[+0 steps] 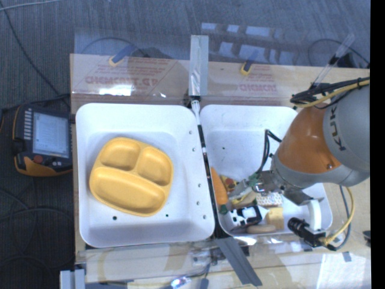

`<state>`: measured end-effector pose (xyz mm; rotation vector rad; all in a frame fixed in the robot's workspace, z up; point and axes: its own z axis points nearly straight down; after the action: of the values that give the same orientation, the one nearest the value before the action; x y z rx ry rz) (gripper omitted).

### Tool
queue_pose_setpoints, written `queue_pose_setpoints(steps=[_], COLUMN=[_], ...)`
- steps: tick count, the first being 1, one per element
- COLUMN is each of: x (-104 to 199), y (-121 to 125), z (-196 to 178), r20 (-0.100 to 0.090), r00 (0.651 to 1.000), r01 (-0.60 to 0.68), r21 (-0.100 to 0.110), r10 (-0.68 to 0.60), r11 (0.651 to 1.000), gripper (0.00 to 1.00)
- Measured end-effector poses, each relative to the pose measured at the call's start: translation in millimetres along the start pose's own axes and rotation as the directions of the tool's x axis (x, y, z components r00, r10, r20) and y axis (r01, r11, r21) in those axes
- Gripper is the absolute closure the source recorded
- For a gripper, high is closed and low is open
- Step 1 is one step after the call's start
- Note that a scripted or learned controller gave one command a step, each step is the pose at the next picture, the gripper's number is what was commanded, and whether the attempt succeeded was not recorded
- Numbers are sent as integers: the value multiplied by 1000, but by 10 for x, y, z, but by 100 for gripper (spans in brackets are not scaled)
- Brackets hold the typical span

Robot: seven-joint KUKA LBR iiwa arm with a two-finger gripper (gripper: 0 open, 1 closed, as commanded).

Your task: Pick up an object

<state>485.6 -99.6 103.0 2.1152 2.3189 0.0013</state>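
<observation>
The desk (337, 80) carries two shallow white bins side by side. The left bin (114, 116) holds a yellow divided tray (131, 174), lying flat near its middle with three compartments showing. That tray looks like stiff moulded plastic, broad and light, with smooth rounded rims; it would probably slide under a narrow pinch, and only its outer lip or the ridge between compartments offers a hold.

The right bin (240, 131) has the arm (316, 146) reaching in over its near half. The hand (260, 188) sits low among a cluster of small things at the bin's near left corner, and whether it is spread or pressed together cannot be told, since the wrist covers it.

In that cluster, an orange carrot-shaped piece (218, 185) lies along the bin's left wall, just beside the hand. It looks rigid, light and tapered, so a grip across its thicker end seems safest; the taper could squeeze it out of a pinch. Near the front wall lies a pale stick-like piece (263, 227), and close to it a small black-and-white object (242, 216), too blurred to name. Both look light and hard. The pieces touch or crowd one another, so a grasp on any one may nudge its neighbours.
</observation>
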Motion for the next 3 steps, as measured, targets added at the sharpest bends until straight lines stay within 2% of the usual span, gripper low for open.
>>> queue_pose_setpoints(steps=[1,2,3], x=[-16,-11,-10], y=[29,21,56], z=[-102,-85,-197], r20=[2,1,0], r00=[1000,1000,1000], r01=[-1,0,0], r21=[-5,-2,-7], r10=[1,0,0], r11=[1000,1000,1000], gripper=[100,0,100])
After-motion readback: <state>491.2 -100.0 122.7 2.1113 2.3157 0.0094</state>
